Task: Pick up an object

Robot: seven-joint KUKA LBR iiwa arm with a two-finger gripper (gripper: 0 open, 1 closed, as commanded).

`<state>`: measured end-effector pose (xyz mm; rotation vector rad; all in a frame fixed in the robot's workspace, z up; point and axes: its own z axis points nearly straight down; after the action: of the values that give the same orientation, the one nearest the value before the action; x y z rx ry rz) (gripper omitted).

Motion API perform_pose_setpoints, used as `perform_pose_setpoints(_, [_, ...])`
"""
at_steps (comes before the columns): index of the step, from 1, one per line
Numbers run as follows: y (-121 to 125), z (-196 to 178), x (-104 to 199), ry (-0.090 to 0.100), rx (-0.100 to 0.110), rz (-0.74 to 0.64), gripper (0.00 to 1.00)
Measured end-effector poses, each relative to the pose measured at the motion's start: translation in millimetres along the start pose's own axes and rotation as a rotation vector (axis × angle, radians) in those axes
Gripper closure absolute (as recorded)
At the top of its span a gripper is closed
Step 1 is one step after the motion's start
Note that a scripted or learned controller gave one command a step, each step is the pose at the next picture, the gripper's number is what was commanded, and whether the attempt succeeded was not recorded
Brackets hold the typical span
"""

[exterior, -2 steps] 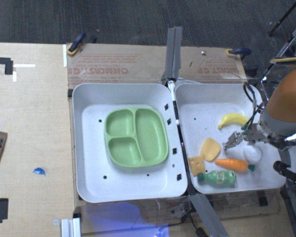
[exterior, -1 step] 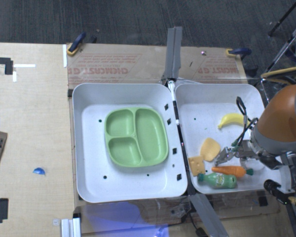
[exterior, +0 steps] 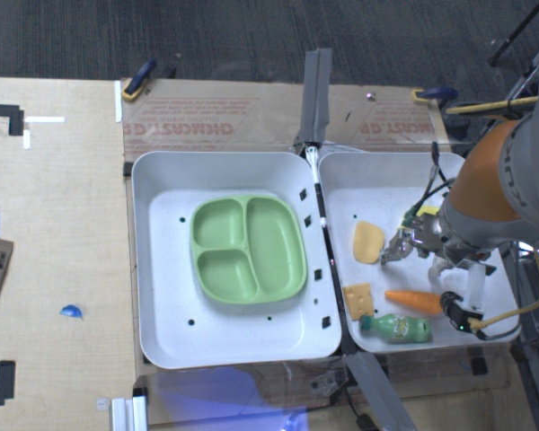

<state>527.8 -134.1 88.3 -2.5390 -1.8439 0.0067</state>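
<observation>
- Two white bins: left bin [exterior: 153,268] has a green divided plate [exterior: 249,248].
- You see the gripper [exterior: 404,247] over the right bin [exterior: 341,182]; can't tell jaw state.
- Objs nr it: yellow piece [exterior: 368,241], carrot [exterior: 413,302], green bottle [exterior: 397,329], cracker [exterior: 358,301].

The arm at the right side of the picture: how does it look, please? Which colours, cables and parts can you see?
The arm is grey with a wide orange band above the wrist. Black cables loop beside it. The gripper is a small metallic grey assembly, and a yellowish hose curves below it.
</observation>
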Motion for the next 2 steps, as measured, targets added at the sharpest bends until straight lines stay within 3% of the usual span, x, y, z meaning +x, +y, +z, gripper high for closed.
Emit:
perform_pose_setpoints(1, [-54,0,1,0.0,0.0,-0.108,0.0])
perform_pose_setpoints(2, [-16,0,-11,0.0,-0.002,-0.297,0.0])
